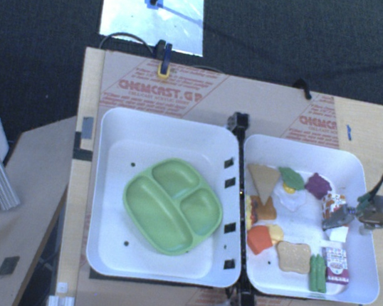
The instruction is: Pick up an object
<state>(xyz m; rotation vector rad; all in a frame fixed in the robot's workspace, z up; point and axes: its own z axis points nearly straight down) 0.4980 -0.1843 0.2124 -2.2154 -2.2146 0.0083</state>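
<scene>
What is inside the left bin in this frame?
The left bin holds a green divided plate lying flat, its three compartments bare. Whatever lies beneath the plate is covered and cannot be seen.

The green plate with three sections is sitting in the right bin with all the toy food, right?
Not quite. The green divided plate sits in the left bin, by itself. The toy food, such as the bread slice and the purple piece, is in the right bin. The camera view shows this.

Two white bins [181,129]; one green divided plate [172,205]; roughly a dozen toy food pieces [294,256].
</scene>
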